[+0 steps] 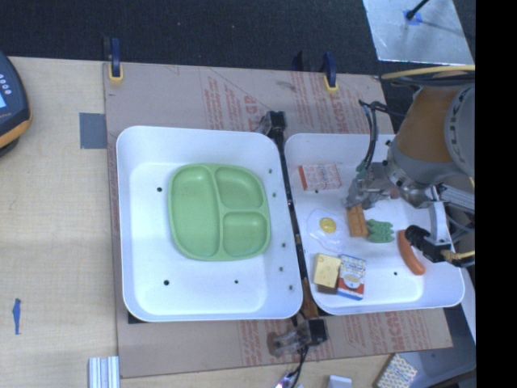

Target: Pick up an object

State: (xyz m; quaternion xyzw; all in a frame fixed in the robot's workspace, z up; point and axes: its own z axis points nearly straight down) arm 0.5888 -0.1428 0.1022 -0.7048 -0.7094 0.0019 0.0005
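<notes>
A grey robot arm point(428, 136) with an orange band reaches in from the right of the frame over the right-hand white bin point(388, 299), one of two sitting side by side on a brown cardboard sheet point(202, 95) on the pale wooden table point(56, 241). Its claw point(367, 194) hangs in the upper middle of that bin, just above the top end of a small orange-brown block point(356, 221); whether the claw is open or closed cannot be told from this angle, and nothing is seen gripped in it. Just right of the block lies a green, knobbly toy point(380, 232), and further right an orange-red sausage point(410, 255) rests near the bin's right wall. A fried-egg toy point(326, 225) sits left of the block, with a red-and-white packet point(320, 176) above it. Toward the bin's lower edge, a yellow-brown block point(326, 271) touches a small white, blue and red carton point(352, 276). The left-hand bin point(129, 217) holds a pale green divided plate point(218, 211), lying flat near its centre.
</notes>
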